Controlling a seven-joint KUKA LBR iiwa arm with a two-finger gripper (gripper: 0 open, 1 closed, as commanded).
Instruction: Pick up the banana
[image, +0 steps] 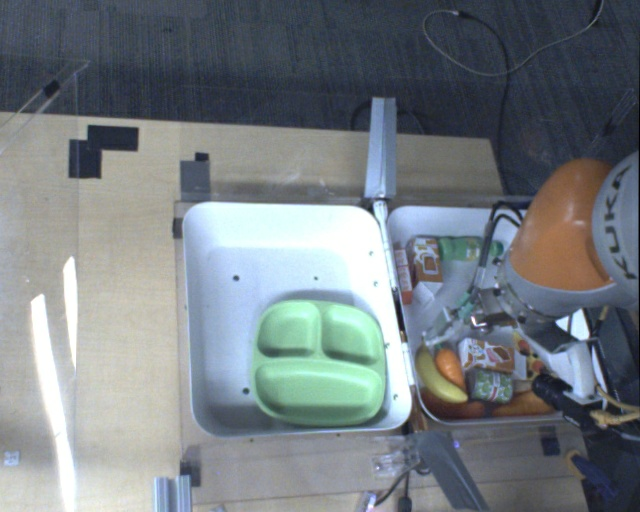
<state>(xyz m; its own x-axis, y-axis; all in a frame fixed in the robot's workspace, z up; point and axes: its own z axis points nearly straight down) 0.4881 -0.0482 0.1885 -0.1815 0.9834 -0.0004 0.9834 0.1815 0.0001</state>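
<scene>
The yellow banana (434, 378) lies curved in the front left corner of the right bin (400, 330), against its left wall. A small orange piece (450, 367) rests against the banana's right side. My gripper (468, 318) hangs over the middle of the right bin, a little behind and to the right of the banana, below the arm's orange band (560, 240). Nothing of the banana is visibly in its grasp.
The right bin also holds a brown and white carton (427, 258), a green pack (463, 247), a printed pouch (490, 354), a green-labelled item (490, 385) and an orange vegetable (520, 405). A green divided plate (320, 362) sits in the left bin (230, 250).
</scene>
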